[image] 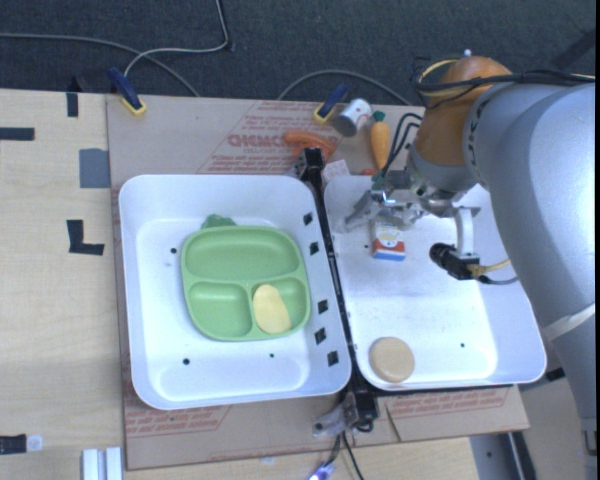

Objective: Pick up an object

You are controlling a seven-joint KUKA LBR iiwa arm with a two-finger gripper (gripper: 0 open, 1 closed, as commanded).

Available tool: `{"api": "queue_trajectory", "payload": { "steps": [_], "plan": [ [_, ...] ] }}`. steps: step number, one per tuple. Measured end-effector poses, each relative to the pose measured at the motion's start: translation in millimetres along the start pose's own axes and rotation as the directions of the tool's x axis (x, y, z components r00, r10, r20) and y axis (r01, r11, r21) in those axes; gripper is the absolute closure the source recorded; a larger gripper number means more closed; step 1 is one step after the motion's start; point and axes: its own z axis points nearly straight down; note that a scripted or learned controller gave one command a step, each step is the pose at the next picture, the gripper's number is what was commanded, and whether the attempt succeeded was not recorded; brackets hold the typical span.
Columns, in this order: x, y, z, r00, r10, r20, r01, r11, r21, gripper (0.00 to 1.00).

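In the right bin [480, 363], a small white carton with red and blue print [388, 245] stands near the far left side. My gripper [388, 211] hangs right over it, at the carton's far edge, and whether they touch is unclear. A round tan bun [391, 359] lies at the near left of the same bin. In the left bin [150, 298], a green divided plate [230, 263] holds a yellow oval piece [271, 309] in its near right compartment.
Behind the bins on the cardboard lie an orange carrot [380, 144], a small white and grey can [355, 116] and an orange-red piece [310, 140]. Blue and yellow clamps [127, 91] grip the cardboard's far edge. The grey arm [540, 188] covers the right bin's far right.
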Motion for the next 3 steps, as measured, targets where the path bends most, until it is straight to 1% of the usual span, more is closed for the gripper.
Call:
{"api": "queue_trajectory", "payload": {
  "steps": [1, 2, 3],
  "plan": [
    [2, -4, -1, 1.0, 0.0, 0.002, 0.0, 1.0, -0.008, 0.0],
    [-11, -13, 2, 1.0, 0.0, 0.0, 0.0, 1.0, 0.002, 0.0],
    [-10, -15, -5, 1.0, 0.0, -0.003, 0.0, 1.0, 0.01, 1.0]
  ]
}}
